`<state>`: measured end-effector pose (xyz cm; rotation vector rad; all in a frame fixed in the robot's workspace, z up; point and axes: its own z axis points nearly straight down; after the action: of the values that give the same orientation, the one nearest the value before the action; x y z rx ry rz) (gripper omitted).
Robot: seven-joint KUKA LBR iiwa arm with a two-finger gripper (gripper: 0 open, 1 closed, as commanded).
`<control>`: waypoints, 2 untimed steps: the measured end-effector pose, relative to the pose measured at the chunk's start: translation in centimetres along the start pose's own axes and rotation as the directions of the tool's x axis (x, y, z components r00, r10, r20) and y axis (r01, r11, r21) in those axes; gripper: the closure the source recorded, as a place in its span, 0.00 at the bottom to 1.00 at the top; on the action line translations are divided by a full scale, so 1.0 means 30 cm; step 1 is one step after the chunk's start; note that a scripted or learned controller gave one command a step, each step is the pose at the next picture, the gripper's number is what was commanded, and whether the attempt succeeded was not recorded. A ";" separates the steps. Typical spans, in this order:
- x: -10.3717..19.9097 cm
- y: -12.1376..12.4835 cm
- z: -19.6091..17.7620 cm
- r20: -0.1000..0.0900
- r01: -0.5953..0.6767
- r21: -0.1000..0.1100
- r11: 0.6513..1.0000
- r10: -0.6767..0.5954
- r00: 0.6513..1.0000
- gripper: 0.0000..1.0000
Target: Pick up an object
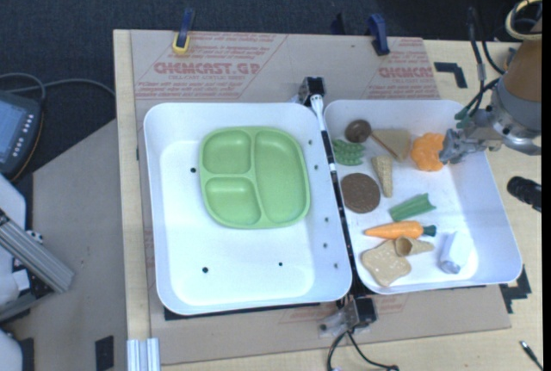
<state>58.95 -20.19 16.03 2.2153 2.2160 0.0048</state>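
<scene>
A: In the right bin point(482, 188), toward two o'clock: end effector point(454, 146) low over the white floor, touching the right side of an orange fruit point(427, 151). Cannot tell whether open or closed; nothing visibly gripped.

B: Around the fruit?

A: At nine o'clock from it, a tan wedge point(392, 140), then a brown round-headed piece point(357, 131) and a green ruffled piece point(349, 152). At seven o'clock, a corn cob point(384, 176) beside a brown disc point(360, 192). Toward six o'clock, a green pod point(411, 207), a carrot point(396, 231), a slice of bread point(385, 264) and a grey-lilac block point(448, 254).

B: And the left bin point(172, 214)?

A: At nine o'clock on the tabletop point(129, 145), just beside the right bin. Inside, a green divided plate point(255, 176), flat, nearer twelve o'clock than six.
</scene>
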 end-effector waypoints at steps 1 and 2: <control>0.013 -0.006 -0.152 0.000 0.001 0.001 1.000 -0.001 1.000 1.00; 0.011 -0.001 -0.222 -0.001 0.001 0.002 1.000 -0.001 1.000 1.00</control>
<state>58.85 -19.83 22.67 2.2162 2.2183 0.0035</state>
